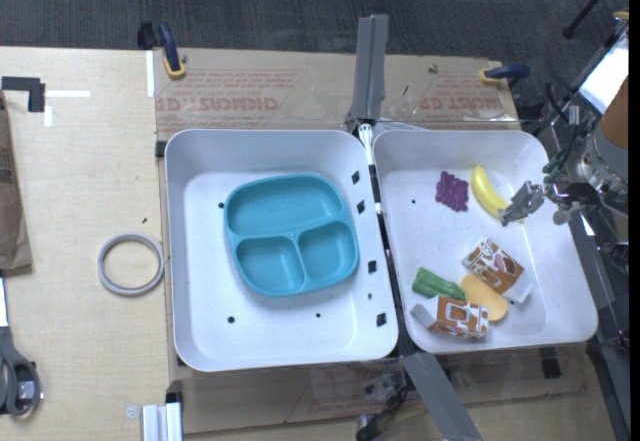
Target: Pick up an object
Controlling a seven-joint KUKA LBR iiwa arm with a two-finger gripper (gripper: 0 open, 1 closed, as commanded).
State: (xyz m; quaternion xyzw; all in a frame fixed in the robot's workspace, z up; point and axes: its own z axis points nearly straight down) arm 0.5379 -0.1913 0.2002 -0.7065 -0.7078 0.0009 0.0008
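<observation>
The desk [80, 179] spreads pale and wooden, and it carries two shallow white bins side by side. The left bin [200, 309] holds a blue divided plate [291, 234] lying flat near its middle, with one long compartment toward 12 o'clock and two smaller ones toward 6 o'clock. The right bin [420, 179] holds the loose objects. The grey arm [600, 154] enters at 3 o'clock of the scene and hangs over that bin's rim at its 2 o'clock side. Its fingers [520, 202] point toward 9 o'clock and sit just beside the banana; whether they are parted or closed cannot be told here, and nothing is visible between them.

Inside the right bin, a yellow banana [487, 189] lies toward 1 o'clock, and a purple bunch of grapes [452, 191] lies just beside it at its 9 o'clock. Toward 5 o'clock of the bin, a brown-and-white carton [492, 265] is tilted above an orange-yellow piece [487, 297], touching it. A second brown-and-white carton [458, 318] lies at 6 o'clock of that piece. A green piece [436, 283] lies at 9 o'clock of this cluster.

On the desk, well apart from the bins at 9 o'clock, lies a grey ring [131, 263].
</observation>
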